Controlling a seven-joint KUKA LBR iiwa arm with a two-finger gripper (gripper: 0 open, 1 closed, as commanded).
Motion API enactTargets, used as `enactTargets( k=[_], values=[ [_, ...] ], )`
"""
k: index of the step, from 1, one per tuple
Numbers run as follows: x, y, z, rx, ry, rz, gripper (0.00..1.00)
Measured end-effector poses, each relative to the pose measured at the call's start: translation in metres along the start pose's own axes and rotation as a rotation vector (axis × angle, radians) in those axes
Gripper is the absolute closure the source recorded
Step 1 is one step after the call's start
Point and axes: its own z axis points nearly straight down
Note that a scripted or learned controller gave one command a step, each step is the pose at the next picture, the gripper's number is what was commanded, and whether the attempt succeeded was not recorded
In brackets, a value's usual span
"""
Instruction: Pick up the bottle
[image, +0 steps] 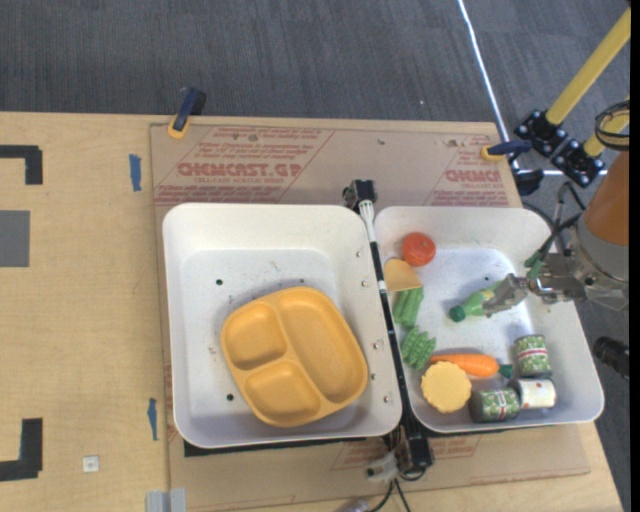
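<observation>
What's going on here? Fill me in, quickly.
A grey robot arm reaches in from the right over the right bin, its gripper right at a green bottle lying among toy food: a tomato, a carrot and small cans. Whether the bottle is actually gripped is unclear. The left bin holds a yellow divided plate.

Light wooden bench (70, 330), black square markings at left. Directly on it: brown printed cardboard sheet (300, 160), clamped at rear corners. On cardboard: two shallow white plastic bins, left (190, 250) and right (580, 385), side by side, touching.
</observation>
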Motion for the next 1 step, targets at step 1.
enactTargets(
  k=[1],
  values=[
    [0.0371, 0.0517, 0.0455, -0.002, -0.001, -0.038, 0.00]
  ],
)
